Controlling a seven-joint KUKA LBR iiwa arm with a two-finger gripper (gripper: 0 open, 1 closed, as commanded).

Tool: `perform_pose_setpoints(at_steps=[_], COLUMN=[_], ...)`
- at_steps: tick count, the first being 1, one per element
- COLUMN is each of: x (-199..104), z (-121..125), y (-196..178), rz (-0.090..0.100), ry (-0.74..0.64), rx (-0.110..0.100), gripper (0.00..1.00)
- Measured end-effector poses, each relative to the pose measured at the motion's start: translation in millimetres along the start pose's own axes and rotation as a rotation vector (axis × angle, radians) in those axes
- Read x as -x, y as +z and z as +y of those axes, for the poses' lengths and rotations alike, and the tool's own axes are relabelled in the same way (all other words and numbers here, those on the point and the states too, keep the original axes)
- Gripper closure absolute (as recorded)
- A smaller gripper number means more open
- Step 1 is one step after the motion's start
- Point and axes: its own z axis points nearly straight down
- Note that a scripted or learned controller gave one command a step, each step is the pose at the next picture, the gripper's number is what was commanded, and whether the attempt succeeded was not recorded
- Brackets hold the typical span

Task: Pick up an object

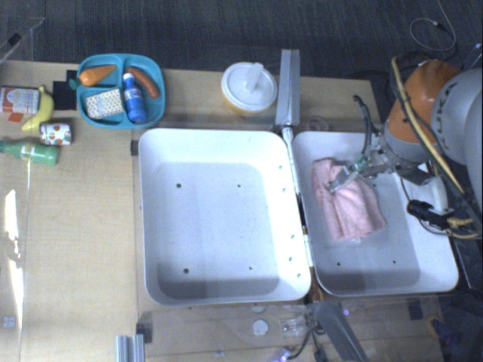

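One pink cloth [349,206], crumpled and folded, lies in the right bin [423,266], in its upper left part, close to the wall shared with the neighbouring bin. It is the sole item in that bin.

One gripper [349,175], at the end of the grey arm [460,119] with one orange band [423,89], reaches in from the right and sits at the upper edge of the cloth, touching or just above it. Whether the jaws are wide, narrow or closed on the fabric cannot be told; the fingertips blur into the cloth.

Two shallow white bins stand side by side on the wooden surface [68,262]. The left bin [219,217] shows a bare floor with small dark dots.

One white lidded cup [249,87] on a yellow base stands behind the bins, near the divider.

One blue divided tray [121,90] sits at the upper left of the surface, holding one orange carrot-like piece, one red sausage-like piece, one blue bottle and one pale checkered item.

Left of the tray: one yellow banana [39,110], one small carton [18,100], one small can [56,133] on its side, one green bottle [32,152] lying flat.

Black and yellow cables [441,217] loop at the arm's right side.
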Motion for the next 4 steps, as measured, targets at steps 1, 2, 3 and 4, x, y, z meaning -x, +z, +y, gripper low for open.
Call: perform_pose_setpoints(at_steps=[1,2,3,4], x=[-34,-47,-40,-58], z=[15,3,-60,-22], y=[0,-1,-1,0], rz=[-0.002,-0.005,-0.002,-0.002], ry=[-0.034,-0.06,0.071,0.168], rx=[0.001,0.003,0.002,0.0], gripper=[0.0,0.0,0.0,0.0])
